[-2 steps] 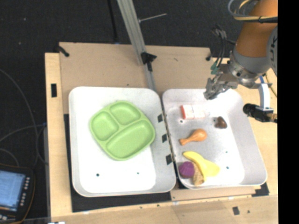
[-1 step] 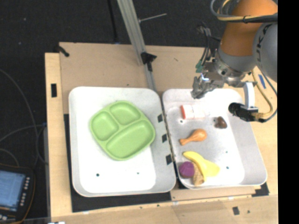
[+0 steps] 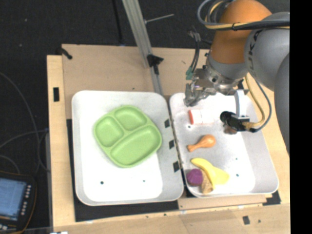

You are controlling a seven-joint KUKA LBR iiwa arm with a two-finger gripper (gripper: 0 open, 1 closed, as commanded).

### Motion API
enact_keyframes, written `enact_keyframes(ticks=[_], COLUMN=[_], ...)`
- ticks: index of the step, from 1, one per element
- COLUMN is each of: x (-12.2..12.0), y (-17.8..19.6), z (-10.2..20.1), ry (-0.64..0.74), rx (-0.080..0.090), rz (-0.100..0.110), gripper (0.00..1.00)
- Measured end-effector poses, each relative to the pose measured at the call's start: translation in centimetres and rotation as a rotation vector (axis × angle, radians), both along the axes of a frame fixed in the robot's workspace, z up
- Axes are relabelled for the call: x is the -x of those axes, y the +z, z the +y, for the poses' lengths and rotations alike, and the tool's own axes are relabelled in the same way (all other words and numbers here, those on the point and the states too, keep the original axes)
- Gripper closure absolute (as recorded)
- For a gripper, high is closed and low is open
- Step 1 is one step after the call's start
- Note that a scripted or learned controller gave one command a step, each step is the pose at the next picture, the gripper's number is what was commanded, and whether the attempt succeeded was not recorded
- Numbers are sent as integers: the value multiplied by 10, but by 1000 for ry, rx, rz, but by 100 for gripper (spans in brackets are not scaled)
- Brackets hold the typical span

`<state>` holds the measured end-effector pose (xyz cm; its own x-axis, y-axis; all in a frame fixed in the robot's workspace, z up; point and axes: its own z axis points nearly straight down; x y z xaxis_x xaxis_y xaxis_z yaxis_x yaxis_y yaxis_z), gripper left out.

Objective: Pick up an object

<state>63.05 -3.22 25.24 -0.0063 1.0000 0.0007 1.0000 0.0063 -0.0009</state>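
Note:
My gripper (image 3: 191, 99) hangs over the far left corner of the right bin (image 3: 253, 179), just above and behind a small white box with a red end (image 3: 196, 116). Nothing shows between its fingers. An orange toy drumstick (image 3: 203, 143) lies in the middle of that bin. At the near left corner lie a yellow banana (image 3: 210, 171), a purple fruit (image 3: 194, 177) and a tan piece (image 3: 207, 185), close together.
The left bin (image 3: 87, 179) holds a green divided plate (image 3: 127, 135). A slanted metal pole (image 3: 139, 33) rises behind the bins, ending near their shared far edge. The right half of the right bin is bare white floor.

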Motion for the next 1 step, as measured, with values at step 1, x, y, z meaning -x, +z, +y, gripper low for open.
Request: enact_keyframes(ticks=[1], x=[3], y=[8], z=[54], ry=[2], rx=[-1], rz=[-3], gripper=[100])
